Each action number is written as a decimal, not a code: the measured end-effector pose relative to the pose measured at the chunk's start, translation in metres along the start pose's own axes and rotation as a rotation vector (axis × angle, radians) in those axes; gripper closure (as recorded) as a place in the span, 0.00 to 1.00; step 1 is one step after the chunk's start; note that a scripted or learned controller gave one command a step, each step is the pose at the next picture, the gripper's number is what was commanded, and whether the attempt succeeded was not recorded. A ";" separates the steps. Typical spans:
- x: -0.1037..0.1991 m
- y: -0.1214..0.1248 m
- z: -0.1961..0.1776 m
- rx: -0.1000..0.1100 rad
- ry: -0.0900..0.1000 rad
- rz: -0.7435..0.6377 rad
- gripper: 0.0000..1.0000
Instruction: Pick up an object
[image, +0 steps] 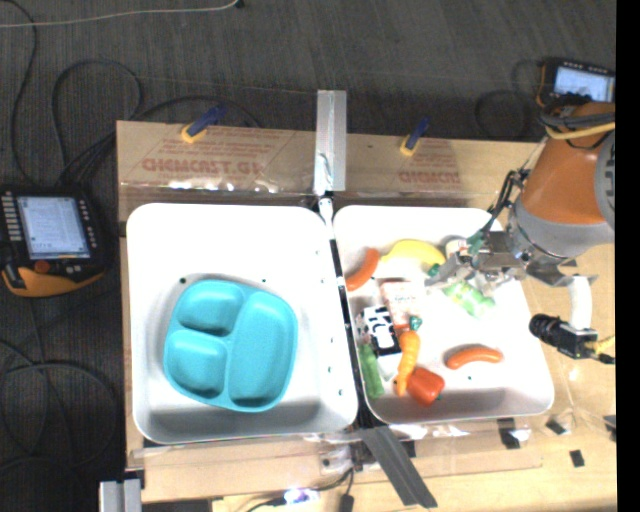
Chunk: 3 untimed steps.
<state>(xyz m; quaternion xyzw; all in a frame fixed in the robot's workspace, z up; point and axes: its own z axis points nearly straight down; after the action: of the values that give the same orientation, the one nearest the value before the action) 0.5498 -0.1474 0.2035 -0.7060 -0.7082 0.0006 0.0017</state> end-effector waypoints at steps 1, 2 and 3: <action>-0.053 0.049 0.105 -0.002 -0.001 -0.103 0.00; -0.052 0.049 0.096 -0.002 0.001 -0.103 1.00; -0.002 0.080 -0.026 -0.004 -0.002 -0.235 1.00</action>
<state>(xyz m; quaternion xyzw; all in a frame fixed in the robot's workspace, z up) 0.6301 -0.1487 0.2297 -0.6180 -0.7862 -0.0002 -0.0003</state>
